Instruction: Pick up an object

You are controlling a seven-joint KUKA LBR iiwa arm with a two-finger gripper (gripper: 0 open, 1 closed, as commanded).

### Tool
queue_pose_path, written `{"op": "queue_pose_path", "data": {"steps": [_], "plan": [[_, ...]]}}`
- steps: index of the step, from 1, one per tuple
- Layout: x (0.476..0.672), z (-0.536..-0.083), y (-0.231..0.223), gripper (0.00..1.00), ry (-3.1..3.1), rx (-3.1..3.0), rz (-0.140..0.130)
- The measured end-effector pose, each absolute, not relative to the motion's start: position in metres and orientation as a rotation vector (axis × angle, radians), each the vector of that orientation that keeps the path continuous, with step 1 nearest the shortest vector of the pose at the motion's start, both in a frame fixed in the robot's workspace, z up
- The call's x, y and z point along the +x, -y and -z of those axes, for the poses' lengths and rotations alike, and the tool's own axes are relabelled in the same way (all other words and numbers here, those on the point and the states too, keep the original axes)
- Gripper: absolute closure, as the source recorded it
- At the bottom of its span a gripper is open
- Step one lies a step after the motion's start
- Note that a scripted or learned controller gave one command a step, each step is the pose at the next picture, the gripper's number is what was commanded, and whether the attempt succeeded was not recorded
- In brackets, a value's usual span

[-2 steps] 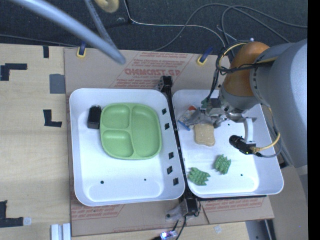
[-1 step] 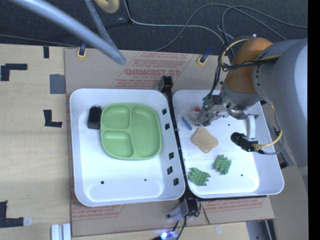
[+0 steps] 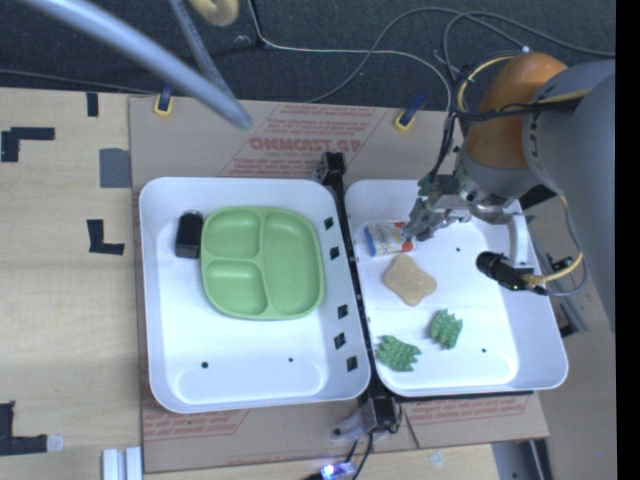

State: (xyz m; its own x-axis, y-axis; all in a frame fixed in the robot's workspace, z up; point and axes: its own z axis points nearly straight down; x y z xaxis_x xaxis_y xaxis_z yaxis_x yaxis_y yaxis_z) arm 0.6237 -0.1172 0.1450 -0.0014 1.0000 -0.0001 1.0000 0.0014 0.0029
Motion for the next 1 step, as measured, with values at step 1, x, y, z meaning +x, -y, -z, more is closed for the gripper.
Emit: {"op": "queue_pose_path", "data": {"steps": [1], "plan": [[0.6313, -0.1990, 0.1079, 1.00, -2.222, 2.216, -0.006]]}}
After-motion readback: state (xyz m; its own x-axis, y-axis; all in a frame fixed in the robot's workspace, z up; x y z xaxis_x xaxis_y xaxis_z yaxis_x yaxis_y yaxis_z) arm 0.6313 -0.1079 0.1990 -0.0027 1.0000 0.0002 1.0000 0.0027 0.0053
